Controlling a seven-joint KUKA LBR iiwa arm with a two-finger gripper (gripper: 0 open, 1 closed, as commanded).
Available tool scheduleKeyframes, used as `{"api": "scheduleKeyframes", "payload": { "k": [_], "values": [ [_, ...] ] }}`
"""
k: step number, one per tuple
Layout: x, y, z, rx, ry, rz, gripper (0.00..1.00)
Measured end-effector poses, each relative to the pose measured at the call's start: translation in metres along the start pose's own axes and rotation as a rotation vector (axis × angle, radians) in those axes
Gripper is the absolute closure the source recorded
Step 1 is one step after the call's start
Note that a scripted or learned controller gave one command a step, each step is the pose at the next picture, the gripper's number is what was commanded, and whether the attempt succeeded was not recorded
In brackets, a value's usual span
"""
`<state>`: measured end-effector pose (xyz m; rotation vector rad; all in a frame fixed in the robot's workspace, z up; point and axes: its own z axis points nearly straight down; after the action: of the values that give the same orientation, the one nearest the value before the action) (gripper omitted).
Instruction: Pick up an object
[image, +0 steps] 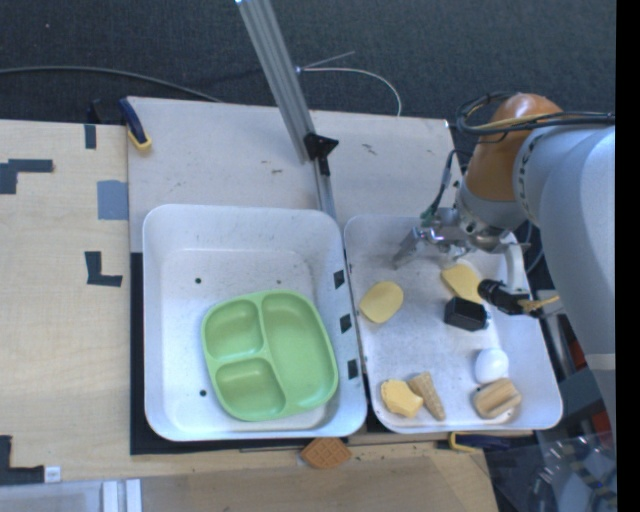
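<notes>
Nearest the camera, a round orange-brown waffle-patterned biscuit (325, 453) lies on the bench edge, just outside the two bins and below the gap between them.

Behind it to the left, the shallow white left bin (152, 300) holds a light green three-compartment plastic plate (268, 352), lying flat towards the bin's near right corner.

The shallow white right bin (420, 340) carries the loose things on offer for picking. Along its near wall stand a lumpy yellow chunk (401, 399) and, touching it on the right, a tan ridged cone (429, 394). Further right a brown bread-like roll (496, 398) sits in the near corner, with a small white ball (490, 364) just behind it. Mid-bin, a flat round yellow piece (381, 301) rests close to the wall shared with the left bin. Towards the far right, a yellow wedge-shaped piece (461, 280) lies with a small black block (466, 316) just in front of it.

The metal two-finger gripper (418, 243) is low over the far part of the right bin, between the round yellow piece and the yellow wedge and touching neither. Nothing is seen in its grasp; whether it is open or closed cannot be told from this angle.

A silver aluminium pole (283, 80) slants across the pale bench top (220, 150) behind the bins.
</notes>
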<state>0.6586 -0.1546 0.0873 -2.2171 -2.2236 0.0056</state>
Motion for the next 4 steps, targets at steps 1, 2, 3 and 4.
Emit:
{"api": "scheduleKeyframes", "payload": {
  "k": [1, 2, 3, 4],
  "values": [
    [0.001, 0.000, -0.011, -0.001, -0.001, -0.001, 1.00],
    [0.006, -0.003, -0.072, -0.009, 0.001, 0.001, 1.00],
    [-0.002, 0.002, -0.130, -0.010, -0.001, 0.001, 1.00],
    [-0.001, 0.003, -0.157, -0.006, 0.001, 0.001, 1.00]
  ]
}}
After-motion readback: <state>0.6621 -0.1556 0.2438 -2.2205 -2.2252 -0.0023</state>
